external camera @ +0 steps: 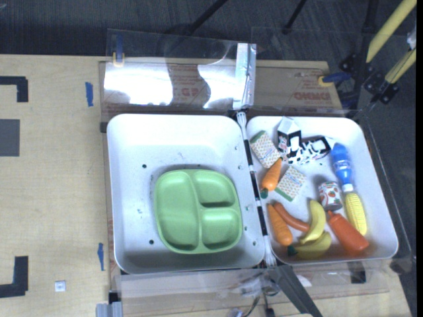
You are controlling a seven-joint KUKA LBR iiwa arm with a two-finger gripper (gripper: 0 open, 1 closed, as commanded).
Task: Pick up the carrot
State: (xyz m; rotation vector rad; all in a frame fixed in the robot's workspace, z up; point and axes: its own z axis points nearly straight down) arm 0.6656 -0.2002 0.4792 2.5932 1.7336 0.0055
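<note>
Carrot (271, 176) in right bin (380, 177), beside green tray (197, 210)

Green divided plate (197, 209) in left bin (132, 144), carrot (271, 176), bananas (316, 228), corn (355, 213) in right bin (377, 177)

Bench (46, 177) with two white bins.
The light wood bench fills the left and middle of the frame. The left bin (132, 137) and right bin (370, 150) sit on it side by side, touching at centre; blue tape (89, 93) marks its upper left.
</note>
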